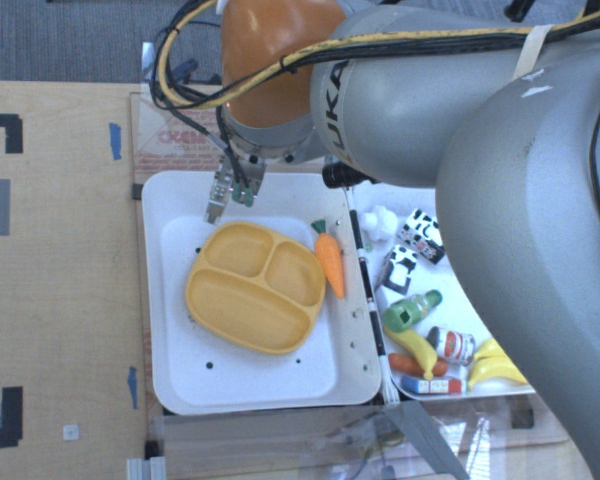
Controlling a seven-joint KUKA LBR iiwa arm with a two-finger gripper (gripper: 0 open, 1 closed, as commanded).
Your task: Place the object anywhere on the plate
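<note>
Yellow 3-compartment plate (255, 286) sits in the left bin (170, 368), nothing on it; toy carrot (329, 264) lies just off its right rim, against the bin wall, tip toward the camera. Gripper (223, 200) is farther back, above the plate's far-left edge, well apart from the carrot. Nothing visible between its fingers; can't tell how far open.

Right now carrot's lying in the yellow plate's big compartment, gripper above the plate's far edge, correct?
Not quite. The carrot lies in the left bin beside the yellow plate, against its right rim, not in a compartment. The camera view shows it. The gripper is above the plate's far edge.
</note>
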